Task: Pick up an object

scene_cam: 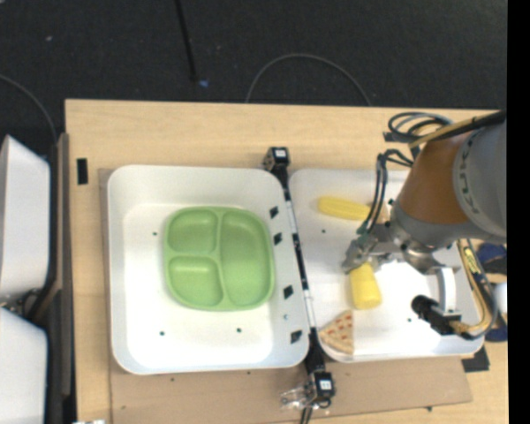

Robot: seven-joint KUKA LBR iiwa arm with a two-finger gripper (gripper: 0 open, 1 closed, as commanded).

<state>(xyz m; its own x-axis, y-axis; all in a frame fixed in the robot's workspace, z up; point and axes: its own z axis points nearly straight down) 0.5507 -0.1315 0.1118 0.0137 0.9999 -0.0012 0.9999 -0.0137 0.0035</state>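
In the right bin lie three things. A long yellow piece like a corn cob rests near the far side. A short yellow block lies in the middle. A tan pizza-like wedge sits at the near left corner. My gripper hangs low over the bin, just past the far end of the yellow block and close to it. The grey arm with its orange band hides the bin's right part.
The left bin holds a green divided plate in its middle. A raised divider with black clips separates the bins. Cables loop behind the arm, and a black fitting lies at the right bin's near right.
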